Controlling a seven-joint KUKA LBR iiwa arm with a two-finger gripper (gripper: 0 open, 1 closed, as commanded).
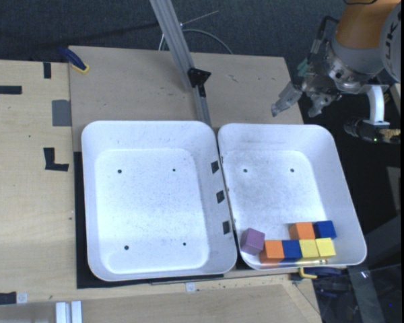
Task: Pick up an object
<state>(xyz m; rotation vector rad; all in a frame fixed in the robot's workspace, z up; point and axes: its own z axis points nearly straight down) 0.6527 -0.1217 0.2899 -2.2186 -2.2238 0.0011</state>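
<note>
Blocks (297, 242) (near edge of rt bin (337, 180)) lie well apart from end effector (303, 105), grip state unclear.

Grey arm (380, 36) with a broad orange band above the wrist, dark cables alongside, grey metal hand (303, 103) with slim fingers

Bench (141, 89): light wood top, dark tape marks (50, 159) at 9 o'clock. Two white bins directly on it, side by side, rims touching: left bin (87, 180) approx. centre, right bin (337, 173) at 3–4 o'clock. Black mat (77, 221) under left bin. Blue/yellow clamp (74, 59) at 10 o'clock, near bench edge.
</note>
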